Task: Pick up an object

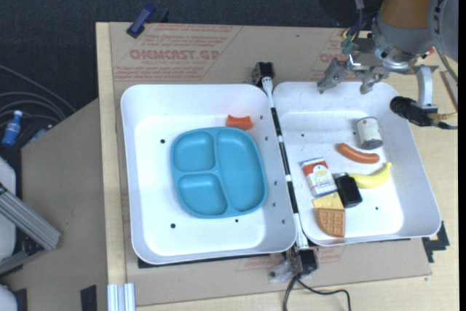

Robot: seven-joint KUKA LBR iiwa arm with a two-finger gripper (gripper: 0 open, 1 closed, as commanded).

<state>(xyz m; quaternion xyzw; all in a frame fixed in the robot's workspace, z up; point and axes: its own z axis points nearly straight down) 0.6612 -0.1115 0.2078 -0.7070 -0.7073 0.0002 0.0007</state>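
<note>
My gripper (347,80) hangs open above the far edge of the right bin (415,186), its two fingers spread apart with nothing between them. Inside that bin lie a small silver can (368,132), a sausage (357,153), a banana (373,176), a red and white carton (319,177), a black block (349,190) and a waffle (330,216). All of these sit nearer the camera than the gripper. The left bin (142,207) holds a blue divided plate (217,171) and a small orange piece (239,122) at its far side.
A central ridge (280,156) divides the two bins. The brown bench board (182,51) stretches behind them, with a blue object (141,20) at its far left corner. Cables and a black fitting (408,108) hang to the right of the gripper.
</note>
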